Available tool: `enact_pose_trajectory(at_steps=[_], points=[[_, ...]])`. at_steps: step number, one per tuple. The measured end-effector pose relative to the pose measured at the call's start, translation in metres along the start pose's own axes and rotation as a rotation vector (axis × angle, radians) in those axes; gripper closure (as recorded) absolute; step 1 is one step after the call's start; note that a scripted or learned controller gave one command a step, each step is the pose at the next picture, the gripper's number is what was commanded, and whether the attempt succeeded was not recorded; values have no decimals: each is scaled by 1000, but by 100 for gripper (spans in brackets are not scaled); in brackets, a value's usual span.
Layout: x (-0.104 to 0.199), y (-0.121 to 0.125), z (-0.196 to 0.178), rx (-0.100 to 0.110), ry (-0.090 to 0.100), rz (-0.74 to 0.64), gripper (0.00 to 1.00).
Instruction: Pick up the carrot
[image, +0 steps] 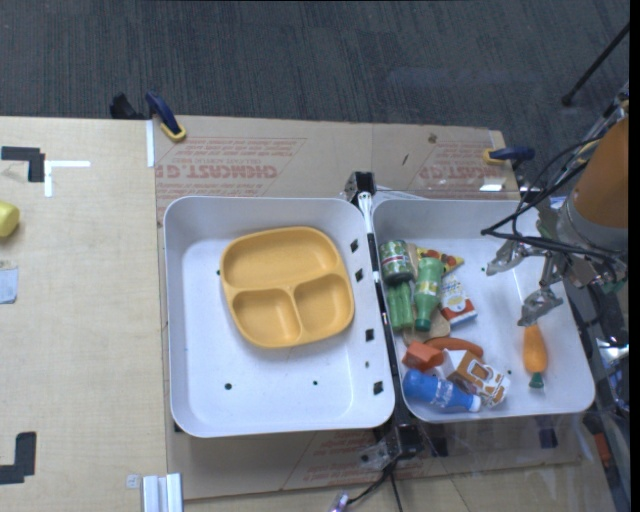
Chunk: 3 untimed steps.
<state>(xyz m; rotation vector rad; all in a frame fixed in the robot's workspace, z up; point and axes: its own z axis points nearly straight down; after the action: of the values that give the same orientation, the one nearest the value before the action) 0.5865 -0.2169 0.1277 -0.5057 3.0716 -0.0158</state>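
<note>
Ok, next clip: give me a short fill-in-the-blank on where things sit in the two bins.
1. The yellow divided plate lies in the ____ bin.
2. The carrot lies in the right bin, directly below the ____.
3. The plate has ____ compartments.
4. The blue bottle lies near that bin's ____ edge.

Missing words: left; pincer; three; bottom

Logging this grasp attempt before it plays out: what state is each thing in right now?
carrot: lying in the right bin, apart from the clutter, not held.
end effector: just above the carrot's top end.
yellow divided plate: flat in the left bin, upright.
green bottles: lying on their sides.
blue bottle: lying down.
</note>
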Motion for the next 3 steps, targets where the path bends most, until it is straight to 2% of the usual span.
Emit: enact_pose_trajectory(at_steps=[1, 2, 3], points=[[30, 12, 32, -23, 14, -237, 0], [27, 10, 21, -15, 8, -239, 100], [91, 29, 32, -24, 13, -718, 100]])
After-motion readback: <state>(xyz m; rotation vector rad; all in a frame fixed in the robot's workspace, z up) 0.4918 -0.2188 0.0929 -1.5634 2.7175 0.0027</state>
